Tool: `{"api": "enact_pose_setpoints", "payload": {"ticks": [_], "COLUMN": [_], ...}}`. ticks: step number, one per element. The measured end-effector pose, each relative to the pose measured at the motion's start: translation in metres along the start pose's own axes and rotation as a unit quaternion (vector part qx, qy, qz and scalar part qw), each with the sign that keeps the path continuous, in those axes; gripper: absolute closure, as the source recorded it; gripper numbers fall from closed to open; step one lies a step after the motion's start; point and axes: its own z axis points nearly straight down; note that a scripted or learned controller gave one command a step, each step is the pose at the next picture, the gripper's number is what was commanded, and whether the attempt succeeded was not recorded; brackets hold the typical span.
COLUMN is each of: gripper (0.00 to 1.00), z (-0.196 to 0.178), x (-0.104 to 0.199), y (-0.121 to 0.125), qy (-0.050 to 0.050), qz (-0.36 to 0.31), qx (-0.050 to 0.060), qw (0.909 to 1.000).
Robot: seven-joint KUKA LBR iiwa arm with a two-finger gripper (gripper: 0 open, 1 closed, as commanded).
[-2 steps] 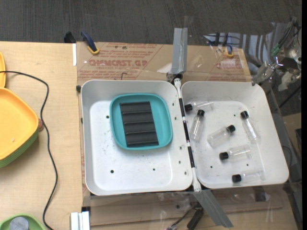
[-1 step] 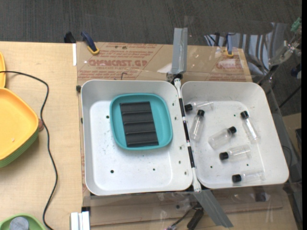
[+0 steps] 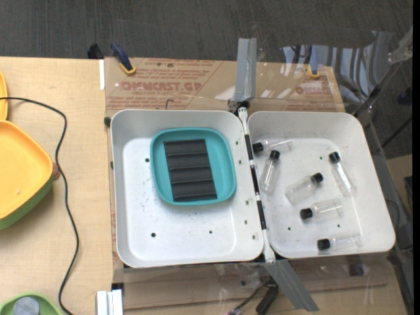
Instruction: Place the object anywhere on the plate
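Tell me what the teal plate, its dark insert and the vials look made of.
Teal plate: likely moulded plastic, smooth with a soft sheen, rounded uniform rim. Dark insert: matte black with ribbed bands, maybe rubber or foam; can't tell which. Vials: clear glass or plastic, the white bin shows through them; black caps, probably plastic.

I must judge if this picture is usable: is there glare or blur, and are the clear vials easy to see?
Camera view: even light and sharp focus; reflections streak the clear panel at upper right; the vials nearly vanish against the right bin, only black caps standing out; the teal plate contrasts strongly.
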Motion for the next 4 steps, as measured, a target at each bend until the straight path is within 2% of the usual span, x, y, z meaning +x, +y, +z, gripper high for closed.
{"api": "enact_pose_setpoints", "payload": {"ticks": [1, 3, 4], "gripper": [0.0, 0.0, 0.0], "z": [0.0, -0.001, 0.0], "x": [0.009, 0.008, 0.001], "y": [0.029, 0.029, 0.018], "qy": [0.0, 0.0, 0.0], "qz": [0.04, 0.163, 0.232], "qx": [0.0, 0.001, 0.002], "qw": [0.9992, 0.9867, 0.9727]}}
